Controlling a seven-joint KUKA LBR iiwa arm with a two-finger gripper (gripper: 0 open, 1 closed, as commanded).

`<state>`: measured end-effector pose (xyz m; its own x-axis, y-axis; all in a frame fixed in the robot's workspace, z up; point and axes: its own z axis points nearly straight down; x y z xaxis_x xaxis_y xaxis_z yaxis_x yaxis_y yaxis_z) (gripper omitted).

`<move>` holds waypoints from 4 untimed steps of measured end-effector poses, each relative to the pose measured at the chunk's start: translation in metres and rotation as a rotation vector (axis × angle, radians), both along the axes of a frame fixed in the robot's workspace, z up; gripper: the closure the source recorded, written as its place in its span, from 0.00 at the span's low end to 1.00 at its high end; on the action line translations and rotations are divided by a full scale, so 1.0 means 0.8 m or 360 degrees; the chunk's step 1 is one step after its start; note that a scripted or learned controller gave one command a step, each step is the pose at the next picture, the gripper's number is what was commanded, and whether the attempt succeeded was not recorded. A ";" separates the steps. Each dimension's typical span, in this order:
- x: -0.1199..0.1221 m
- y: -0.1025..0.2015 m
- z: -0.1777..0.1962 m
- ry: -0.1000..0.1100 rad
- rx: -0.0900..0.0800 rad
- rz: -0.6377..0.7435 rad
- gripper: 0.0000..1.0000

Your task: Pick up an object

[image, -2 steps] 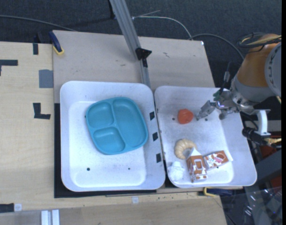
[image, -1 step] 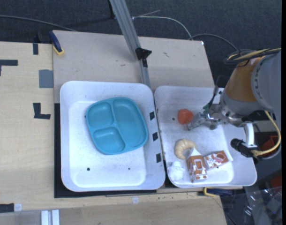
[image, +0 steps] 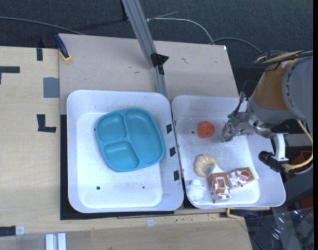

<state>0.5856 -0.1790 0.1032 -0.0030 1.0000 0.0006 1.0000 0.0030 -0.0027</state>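
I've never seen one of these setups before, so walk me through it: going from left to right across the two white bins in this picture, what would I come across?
Blue divided plate in the left bin → red ball in the right bin → the robot's gripper → the grey and orange arm.

A small red-orange ball (image: 205,129) is seen resting on the floor of the right bin (image: 263,194), toward its far edge. A pale, curved croissant-shaped pastry (image: 204,164) lies nearer the middle of that bin, just beside a crumpled orange-and-white packet (image: 229,182) spread flat toward the near edge. A blue divided tray (image: 130,138), three compartments facing up, is laid flat across the middle of the left bin (image: 81,191).
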 end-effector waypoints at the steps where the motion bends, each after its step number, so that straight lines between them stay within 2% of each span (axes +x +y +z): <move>1: 0.000 -0.012 0.072 -0.0011 -0.0004 -0.0004 1.00; 2: 0.000 -0.011 0.125 -0.0010 -0.0003 -0.0002 1.00; 3: 0.001 -0.011 0.157 -0.0007 -0.0002 -0.0002 1.00; 4: -0.007 0.054 0.143 -0.0001 0.0001 0.0003 1.00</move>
